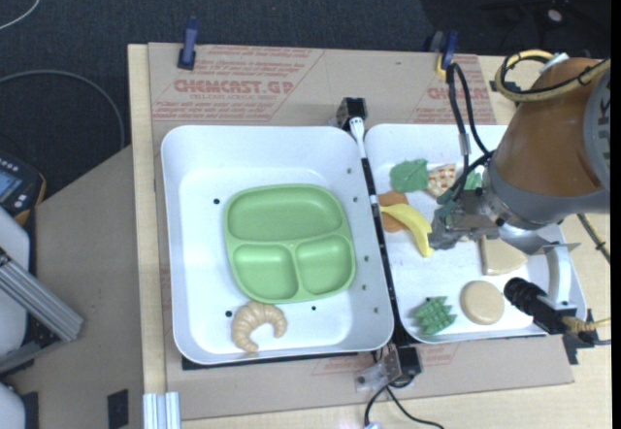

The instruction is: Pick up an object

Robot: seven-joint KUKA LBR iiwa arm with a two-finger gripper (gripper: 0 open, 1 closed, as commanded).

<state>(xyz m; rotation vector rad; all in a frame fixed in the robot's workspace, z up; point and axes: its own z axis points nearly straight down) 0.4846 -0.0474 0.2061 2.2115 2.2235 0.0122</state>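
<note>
Toward 3 o'clock of the right bin (406, 138), the gripper (448, 226) hung beside the toy banana (408, 223), apparently positioned for a pick; its grip state could not be determined.

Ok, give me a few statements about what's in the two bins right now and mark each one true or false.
1. The green divided tray sits in the left bin. True.
2. The croissant lies inside the tray. False: it lies on the bin floor, by the tray's near edge.
3. The banana is in the right bin. True.
4. The gripper hangs over the left bin. False: it is over the right bin, beside the banana.
</note>
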